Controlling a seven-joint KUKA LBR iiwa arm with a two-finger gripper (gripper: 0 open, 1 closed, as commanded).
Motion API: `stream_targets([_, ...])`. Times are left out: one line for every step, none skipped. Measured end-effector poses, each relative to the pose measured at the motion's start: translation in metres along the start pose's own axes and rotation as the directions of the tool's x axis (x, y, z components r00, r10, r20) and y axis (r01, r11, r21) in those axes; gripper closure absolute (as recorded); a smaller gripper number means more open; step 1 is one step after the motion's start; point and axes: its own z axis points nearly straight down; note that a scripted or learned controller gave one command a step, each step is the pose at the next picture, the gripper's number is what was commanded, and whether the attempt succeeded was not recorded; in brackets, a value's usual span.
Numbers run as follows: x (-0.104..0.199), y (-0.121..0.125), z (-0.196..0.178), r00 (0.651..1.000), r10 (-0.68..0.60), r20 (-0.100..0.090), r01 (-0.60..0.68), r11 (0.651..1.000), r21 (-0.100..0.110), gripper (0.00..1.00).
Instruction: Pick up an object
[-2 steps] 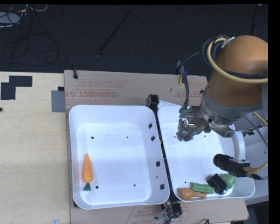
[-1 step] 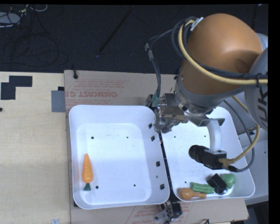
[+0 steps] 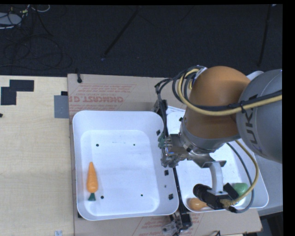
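The bench top [image 3: 32,152] is pale wood-grain board, evenly lit. It bears black angular patches [image 3: 16,90] and a grey square patch [image 3: 60,106] toward its far side at left. A brown cardboard sheet [image 3: 106,94] with red lettering, reading mirrored, lies flat on it. Beyond the far edge the floor [image 3: 138,41] is dark and dim, with loose cables [image 3: 27,14] at far left and thin pale lines crossing it.

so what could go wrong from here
1. The end effector hangs over the rims where the left bin meets the right bin; coming down there it may strike a wall, not an object.
2. The green object and orange object lie near the right bin's front rim, likely awkward to grasp.
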Motion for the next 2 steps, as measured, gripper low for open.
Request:
stream_targets([0.022, 0.001, -0.064, 1.000, -0.006, -0.003, 0.006, 1.000, -0.014, 1.00])
stream_targets([0.108, 0.002, -0.141, 1.000, -0.013, -0.006, 0.012, 1.000, -0.019, 1.00])
